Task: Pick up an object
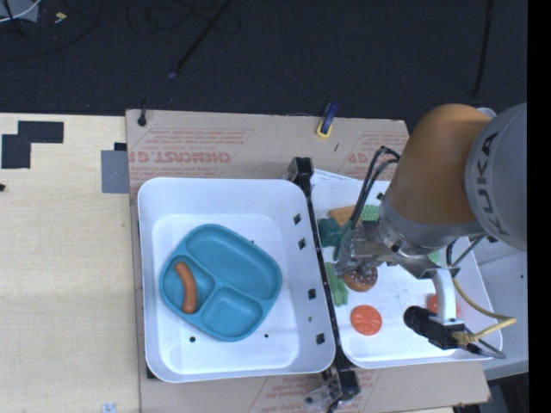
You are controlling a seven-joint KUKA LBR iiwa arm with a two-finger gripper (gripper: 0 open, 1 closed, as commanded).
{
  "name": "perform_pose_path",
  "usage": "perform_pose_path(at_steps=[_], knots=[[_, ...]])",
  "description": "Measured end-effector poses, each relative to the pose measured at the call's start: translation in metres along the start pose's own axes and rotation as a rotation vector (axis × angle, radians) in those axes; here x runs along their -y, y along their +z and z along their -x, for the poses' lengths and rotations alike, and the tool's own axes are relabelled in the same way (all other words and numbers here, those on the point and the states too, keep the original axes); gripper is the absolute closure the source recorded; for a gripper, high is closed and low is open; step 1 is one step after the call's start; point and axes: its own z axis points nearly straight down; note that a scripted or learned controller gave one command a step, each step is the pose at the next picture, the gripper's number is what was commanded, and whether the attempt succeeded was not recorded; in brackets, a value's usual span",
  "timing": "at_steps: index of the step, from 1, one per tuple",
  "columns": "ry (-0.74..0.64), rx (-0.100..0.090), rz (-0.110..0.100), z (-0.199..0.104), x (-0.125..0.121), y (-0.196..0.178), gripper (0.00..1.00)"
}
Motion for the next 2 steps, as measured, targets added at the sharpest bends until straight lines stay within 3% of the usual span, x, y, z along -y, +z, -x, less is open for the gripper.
perform_pose_path(at_steps=[2], knots=[[0.002, 0.001, 0.002, -0.0061, 0.0013, 0.0066, 1.00]])
